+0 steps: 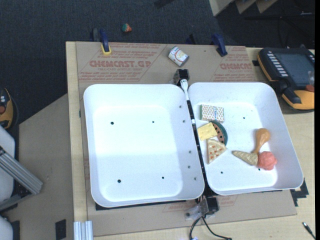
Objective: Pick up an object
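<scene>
**A:** Objects, six or so, all lie in the right bin (280, 104), bunched toward its left and lower side. Nearest the divider is a checkered cracker packet (212, 113), and just below it a yellow cheese wedge (206, 131) leaning against a dark round piece (220, 132).

**B:** And under that?

**A:** A pizza slice (215, 150), touching the cheese or very nearly. To its right lies an ice cream cone (245, 157), tip pointing left, with a pink scoop (268, 160) just beside its wide end. A chicken drumstick (260, 138) slants above them, its thin end down by the cone.

**B:** The other bin?

**A:** The left bin (100, 104) sits tight against the right one. Both rest on a cardboard sheet (135, 64) on the counter (55, 149), held by blue clamps (104, 40) at the far edge. A small white box (178, 56) lies on the cardboard beyond the bins, and a handheld control pad (291, 69) rests at the right.

**B:** The pincer, wide or narrow?

**A:** I cannot tell from here.
</scene>
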`<state>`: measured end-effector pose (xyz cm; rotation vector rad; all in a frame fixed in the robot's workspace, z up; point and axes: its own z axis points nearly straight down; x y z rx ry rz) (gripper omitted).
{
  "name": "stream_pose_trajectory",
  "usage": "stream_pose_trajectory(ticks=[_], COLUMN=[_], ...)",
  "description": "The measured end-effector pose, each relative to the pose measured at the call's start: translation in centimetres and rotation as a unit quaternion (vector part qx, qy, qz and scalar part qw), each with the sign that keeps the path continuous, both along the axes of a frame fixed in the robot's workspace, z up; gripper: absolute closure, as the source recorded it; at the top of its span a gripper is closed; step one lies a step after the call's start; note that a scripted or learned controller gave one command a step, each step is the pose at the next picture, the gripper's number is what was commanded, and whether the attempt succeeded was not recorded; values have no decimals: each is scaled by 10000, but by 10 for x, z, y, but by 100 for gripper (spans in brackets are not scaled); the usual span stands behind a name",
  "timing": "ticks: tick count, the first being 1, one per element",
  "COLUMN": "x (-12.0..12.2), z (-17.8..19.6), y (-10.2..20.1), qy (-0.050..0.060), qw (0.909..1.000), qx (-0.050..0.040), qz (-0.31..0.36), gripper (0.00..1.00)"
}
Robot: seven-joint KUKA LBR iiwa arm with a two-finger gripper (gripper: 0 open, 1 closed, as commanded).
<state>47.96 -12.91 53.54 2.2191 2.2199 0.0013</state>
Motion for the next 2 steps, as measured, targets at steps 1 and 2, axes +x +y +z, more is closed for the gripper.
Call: stream_pose_trajectory(ticks=[1, 2], x=[1, 1], z=[11, 11], y=[0, 0], qy=[-29, -21], qw=[10000, 10000], qx=[-12, -11], qz=[2, 1], gripper=[100, 0])
